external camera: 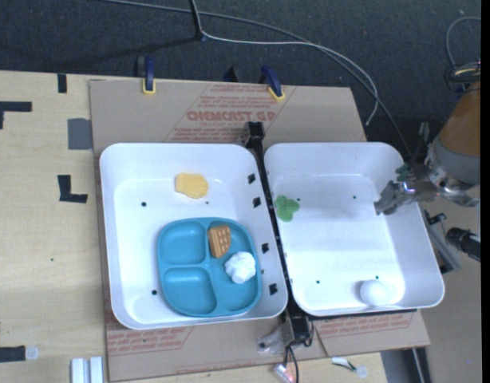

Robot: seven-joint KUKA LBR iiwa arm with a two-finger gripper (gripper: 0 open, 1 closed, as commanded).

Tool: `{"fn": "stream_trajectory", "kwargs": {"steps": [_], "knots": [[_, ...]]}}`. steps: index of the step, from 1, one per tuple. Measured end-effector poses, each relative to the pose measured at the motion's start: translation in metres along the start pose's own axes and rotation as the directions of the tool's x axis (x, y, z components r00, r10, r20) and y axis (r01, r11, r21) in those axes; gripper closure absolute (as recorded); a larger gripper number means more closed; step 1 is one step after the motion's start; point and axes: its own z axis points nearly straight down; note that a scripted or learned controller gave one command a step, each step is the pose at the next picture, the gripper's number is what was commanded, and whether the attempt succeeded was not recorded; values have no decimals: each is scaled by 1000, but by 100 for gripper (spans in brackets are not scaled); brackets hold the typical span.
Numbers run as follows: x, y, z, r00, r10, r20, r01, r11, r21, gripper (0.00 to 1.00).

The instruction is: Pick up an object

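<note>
Glossy white bins [341, 154] hold a round white ball [378, 291] and crinkly green lump [286, 207]; claw [391, 200] grip state unclear

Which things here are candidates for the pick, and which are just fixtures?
Candidates: small green object, white ball, yellow lump, brown waffle piece, white fluffy lump.

Fixtures: blue divided tray, two white bins, cardboard sheet.
</note>
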Motion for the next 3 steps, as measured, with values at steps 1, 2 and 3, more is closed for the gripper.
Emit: {"fn": "stream_trajectory", "kwargs": {"steps": [1,2,3], "knots": [[0,1,-48,1000,0,0,0,1000,0,100],[44,8,-45,1000,-3,-2,3,1000,4,100],[99,17,-36,1000,-4,-2,4,1000,5,100]]}}
